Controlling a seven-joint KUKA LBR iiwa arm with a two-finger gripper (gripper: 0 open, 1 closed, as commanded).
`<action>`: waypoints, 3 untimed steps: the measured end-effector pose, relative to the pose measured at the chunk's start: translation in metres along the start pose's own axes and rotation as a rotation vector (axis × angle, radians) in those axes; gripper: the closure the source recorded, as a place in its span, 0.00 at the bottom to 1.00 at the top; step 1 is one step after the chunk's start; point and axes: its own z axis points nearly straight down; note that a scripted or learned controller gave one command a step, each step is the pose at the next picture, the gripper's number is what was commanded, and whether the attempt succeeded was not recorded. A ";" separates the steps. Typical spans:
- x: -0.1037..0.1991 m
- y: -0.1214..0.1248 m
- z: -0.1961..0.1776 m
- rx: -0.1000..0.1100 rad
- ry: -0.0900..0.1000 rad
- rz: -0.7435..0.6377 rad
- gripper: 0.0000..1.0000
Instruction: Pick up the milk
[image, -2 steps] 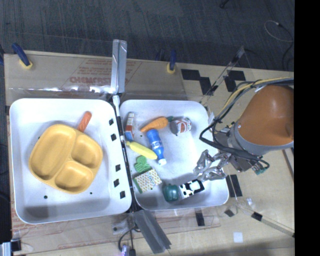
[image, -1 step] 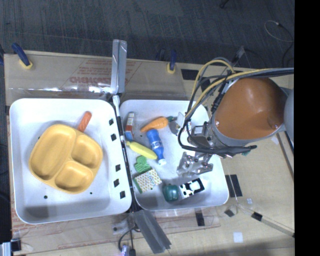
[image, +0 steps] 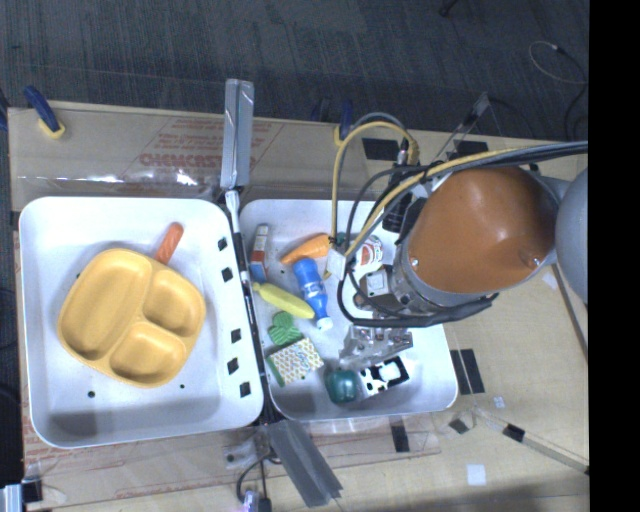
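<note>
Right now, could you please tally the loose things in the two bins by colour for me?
Yellow: 2, the divided tray and the banana
Orange: 2, the carrot in the left bin and the orange piece in the right
Blue: 1, the bottle
Green: 2, the ridged piece and the round one
Black-and-white: 1, the milk carton
Total: 8

Light falls evenly from above, bright on the two shallow white plastic bins (image: 130, 215) and dim on the dark carpeted floor (image: 300, 40) behind the bench. The white walls come near to washing out, and soft grey shadows gather in the left bin's near corners. The glossy orange band of the arm (image: 478, 232) shows a broad, dull sheen. The yellow sectioned plastic plate (image: 132, 315) has gentle shading in its hollows. Small items are slightly soft, with grainy detail throughout.
</note>
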 end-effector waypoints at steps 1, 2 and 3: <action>0.059 -0.010 0.002 0.003 -0.001 -0.167 1.00; 0.032 -0.006 0.001 0.004 0.000 -0.557 1.00; 0.046 -0.007 0.008 0.001 -0.001 -0.939 1.00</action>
